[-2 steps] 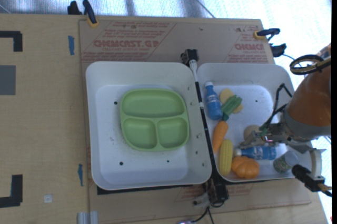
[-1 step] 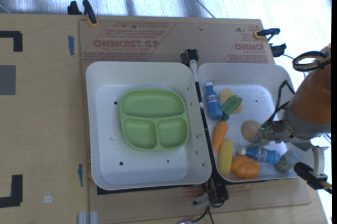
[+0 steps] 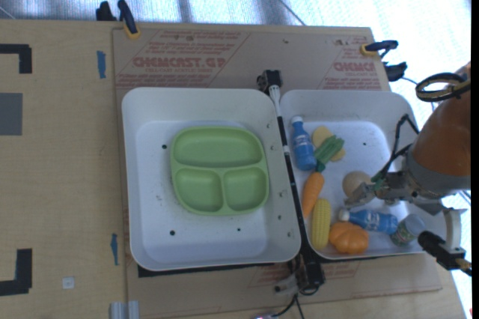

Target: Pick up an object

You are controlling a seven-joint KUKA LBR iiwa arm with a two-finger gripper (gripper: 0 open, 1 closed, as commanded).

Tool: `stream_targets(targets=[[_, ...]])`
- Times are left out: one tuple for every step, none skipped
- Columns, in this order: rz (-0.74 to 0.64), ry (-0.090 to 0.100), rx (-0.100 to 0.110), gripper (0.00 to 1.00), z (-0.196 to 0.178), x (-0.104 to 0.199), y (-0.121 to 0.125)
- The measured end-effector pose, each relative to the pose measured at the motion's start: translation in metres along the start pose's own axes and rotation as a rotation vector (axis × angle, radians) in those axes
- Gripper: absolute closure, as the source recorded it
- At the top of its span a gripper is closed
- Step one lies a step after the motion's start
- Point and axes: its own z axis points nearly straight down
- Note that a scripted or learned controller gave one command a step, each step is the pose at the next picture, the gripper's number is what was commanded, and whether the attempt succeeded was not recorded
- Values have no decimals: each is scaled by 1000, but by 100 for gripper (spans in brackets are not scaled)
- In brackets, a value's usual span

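The word "CHEMCAST GP" is printed in red on the brown sheet (image 3: 224, 55) behind both bins. The gripper (image 3: 367, 192) is seen low in the right bin (image 3: 374, 132), just above a blue bottle (image 3: 372, 220), beside a beige ball (image 3: 356, 181); its finger state cannot be told

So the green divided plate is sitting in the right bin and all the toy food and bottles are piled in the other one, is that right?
Not quite: the green divided plate lies in the left bin, as the camera view shows. The toy food and bottles, such as the carrot, corn and blue bottle, are indeed all in the other bin, the right bin.
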Motion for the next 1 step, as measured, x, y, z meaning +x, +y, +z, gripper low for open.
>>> stream_targets(targets=[[-3,3,3,0,11,51,48]])
